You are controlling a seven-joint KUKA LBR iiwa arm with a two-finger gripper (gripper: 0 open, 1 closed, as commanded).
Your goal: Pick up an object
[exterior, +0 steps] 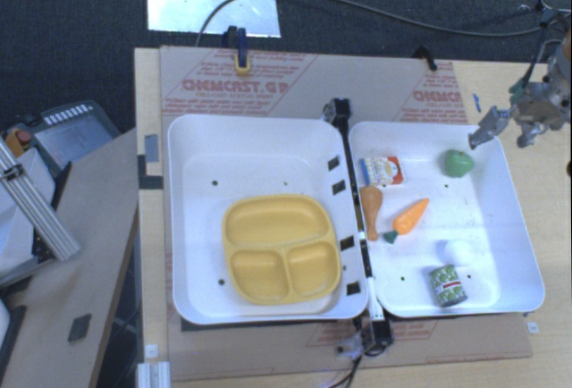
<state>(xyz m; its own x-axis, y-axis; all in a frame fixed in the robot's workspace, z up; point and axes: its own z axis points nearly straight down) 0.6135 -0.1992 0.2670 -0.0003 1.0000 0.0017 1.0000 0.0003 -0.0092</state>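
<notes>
**A:** Where's the gripper [502,125]?

**B:** At the far-right corner of the right bin [523,225], over its rim. Fingers spread apart, nothing between them.

**A:** Nearest pick target?

**B:** Green round object [458,164], just inward and slightly nearer the camera than the fingertips, apart from them. It sits near the bin's far wall with bare floor around it.

**A:** The rest?

**B:** All farther from the gripper. Orange carrot [410,217] mid-bin, tilted. A second, browner carrot-like piece [371,209] lies along the divider side, close to that wall. Small printed packet [382,170] just beyond it, near the far-left corner of that bin. Green-labelled can [448,285] toward the near wall, with a whitish object [453,249] just past it, hard to make out against the floor.

**A:** Open room?

**B:** The strip along the bin's right wall, on the gripper's side, is bare. The left bin [197,198] holds only a yellow compartment tray [281,248].

**A:** Surroundings?

**B:** Both bins rest on a printed cardboard sheet [295,78] on the bench, dark carpet [71,20] beyond. A cable [375,15] runs across the floor behind.
</notes>
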